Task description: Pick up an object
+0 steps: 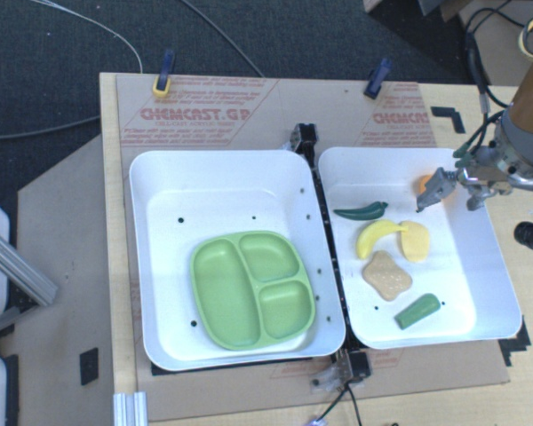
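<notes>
Both white bins (151, 238) look like smooth, slightly glossy plastic. The green divided tray (249, 287) is matt plastic. The board (115, 149) beneath looks like paper-faced brown cardboard with red print.

The bench (275, 105), topped by a printed brown board, bears two shallow white bins directly. The left bin (160, 238) touches the right bin (489, 282) along a dark seam. Two clamps, yellow-tipped (163, 72) and blue (378, 77), grip the board's far edge beyond the bins.

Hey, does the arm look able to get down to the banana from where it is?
Probably yes. The tool hangs over the right bin, and the banana lies uncovered just to its left, with bare floor between it and the green pepper.
</notes>
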Tool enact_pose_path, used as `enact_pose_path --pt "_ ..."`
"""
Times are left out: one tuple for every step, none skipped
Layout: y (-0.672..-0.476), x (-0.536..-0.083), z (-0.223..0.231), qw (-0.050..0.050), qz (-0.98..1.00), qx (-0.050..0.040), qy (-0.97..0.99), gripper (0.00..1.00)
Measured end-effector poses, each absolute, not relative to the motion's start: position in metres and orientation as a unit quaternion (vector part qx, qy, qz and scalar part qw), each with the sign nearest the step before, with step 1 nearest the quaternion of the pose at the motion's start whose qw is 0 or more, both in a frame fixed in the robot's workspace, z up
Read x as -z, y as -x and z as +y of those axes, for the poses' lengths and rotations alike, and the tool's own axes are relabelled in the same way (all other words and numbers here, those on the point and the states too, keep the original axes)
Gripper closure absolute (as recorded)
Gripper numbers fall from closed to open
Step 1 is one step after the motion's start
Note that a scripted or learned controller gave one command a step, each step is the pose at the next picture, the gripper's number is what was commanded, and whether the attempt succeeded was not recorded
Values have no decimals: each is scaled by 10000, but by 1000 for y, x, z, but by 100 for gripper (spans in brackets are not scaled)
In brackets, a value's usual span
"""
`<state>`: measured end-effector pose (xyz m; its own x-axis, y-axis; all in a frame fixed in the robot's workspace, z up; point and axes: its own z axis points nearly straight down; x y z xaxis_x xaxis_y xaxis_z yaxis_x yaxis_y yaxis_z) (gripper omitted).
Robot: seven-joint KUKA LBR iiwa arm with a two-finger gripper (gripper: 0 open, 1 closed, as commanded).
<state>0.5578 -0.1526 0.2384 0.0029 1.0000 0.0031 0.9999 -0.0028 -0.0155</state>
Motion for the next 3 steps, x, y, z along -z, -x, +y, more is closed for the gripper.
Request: enact_pose_path --pt "-560 -246 -152 9 -7071 -5 7071 0" --pt "-569 -192 -148 24 -7072 -13 7070 0" --pt "-565 -141 -138 38 -7068 -19 7074 0"
